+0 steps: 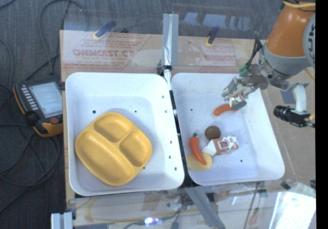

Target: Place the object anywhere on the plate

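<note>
A yellow plate (113,148) with three compartments lies tilted in the left bin (82,89). My gripper (235,91) hangs over the back of the right bin (266,146), far to the right of the plate. Just below it, at its tip, is a small orange carrot-like toy (224,109) with a green and white end. Whether the gripper touches or holds the toy is not clear from this angle.
In the front half of the right bin lie a brown ball (212,132), a red chili toy (197,149) resting on a yellow disc (197,163), and a white and orange carton (224,145). A ridge (174,115) divides the two bins. A tablet (40,99) sits left of the bench.
</note>
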Action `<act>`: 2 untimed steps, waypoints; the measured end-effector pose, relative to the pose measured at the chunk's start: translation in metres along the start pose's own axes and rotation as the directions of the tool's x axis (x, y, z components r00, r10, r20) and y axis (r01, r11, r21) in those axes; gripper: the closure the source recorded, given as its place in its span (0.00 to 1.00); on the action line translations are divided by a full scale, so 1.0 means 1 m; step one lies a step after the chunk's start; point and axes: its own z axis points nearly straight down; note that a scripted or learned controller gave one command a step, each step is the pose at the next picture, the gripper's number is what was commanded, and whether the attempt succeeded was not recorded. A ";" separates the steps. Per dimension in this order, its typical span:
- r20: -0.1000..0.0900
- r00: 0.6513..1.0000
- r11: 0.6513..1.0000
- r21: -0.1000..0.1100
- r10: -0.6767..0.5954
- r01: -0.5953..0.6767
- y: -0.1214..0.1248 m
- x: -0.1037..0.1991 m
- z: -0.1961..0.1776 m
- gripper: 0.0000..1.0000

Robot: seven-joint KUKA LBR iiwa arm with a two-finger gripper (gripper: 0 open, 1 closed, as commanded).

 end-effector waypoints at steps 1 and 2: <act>0.001 0.998 0.998 0.001 -0.059 0.059 -0.004 0.061 -0.004 1.00; 0.000 0.993 0.993 0.001 -0.119 0.119 -0.053 0.123 -0.056 1.00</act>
